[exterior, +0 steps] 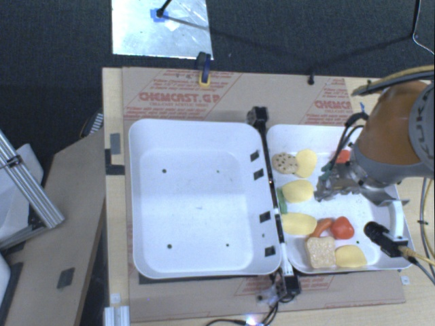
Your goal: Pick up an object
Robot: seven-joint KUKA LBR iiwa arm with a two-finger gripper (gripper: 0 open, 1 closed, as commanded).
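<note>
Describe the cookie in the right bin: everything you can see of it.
The cookie is a small round disc, tan with dark specks like chocolate chips, probably a toy. It lies flat on the floor of the right bin, in its far left corner near the divider between the bins. A pale yellow piece sits right against its right side, seemingly touching. The gripper is off to its right, apart from it.

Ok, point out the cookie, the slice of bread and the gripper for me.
cookie (285, 162), camera view, middle of its speckled top.
slice of bread (321, 252), camera view, centre of its face.
gripper (323, 189), camera view, midway between its fingertips.
</note>
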